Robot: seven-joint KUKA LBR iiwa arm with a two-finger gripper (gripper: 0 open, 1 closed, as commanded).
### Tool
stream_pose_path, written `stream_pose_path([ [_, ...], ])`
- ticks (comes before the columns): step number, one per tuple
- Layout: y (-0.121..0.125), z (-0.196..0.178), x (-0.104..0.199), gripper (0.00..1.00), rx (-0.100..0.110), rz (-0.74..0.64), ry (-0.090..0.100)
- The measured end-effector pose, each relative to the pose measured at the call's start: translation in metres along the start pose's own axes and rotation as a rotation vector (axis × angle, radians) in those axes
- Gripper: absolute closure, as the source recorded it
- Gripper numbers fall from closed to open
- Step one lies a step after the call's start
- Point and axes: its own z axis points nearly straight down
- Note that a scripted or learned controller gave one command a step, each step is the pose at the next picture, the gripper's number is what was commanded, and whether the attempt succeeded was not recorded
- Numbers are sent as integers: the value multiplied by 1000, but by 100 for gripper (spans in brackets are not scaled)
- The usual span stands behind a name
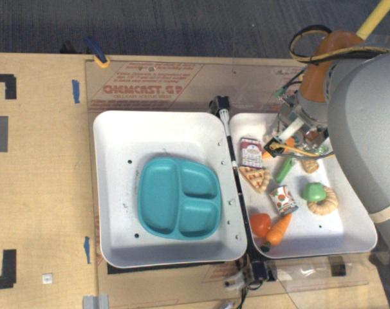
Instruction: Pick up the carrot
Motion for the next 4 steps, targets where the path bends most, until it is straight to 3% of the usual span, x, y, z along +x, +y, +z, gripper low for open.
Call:
stream_pose_path([
  [1, -35, 2, -46, 0, -16, -63, 16],
  [2, -34, -10, -44, 100, -21, -63, 19],
  [3, -34, -9, -44, 0, -20, -63, 19],
  [4, -35, 3, -92, 0, -15, 138, 19],
])
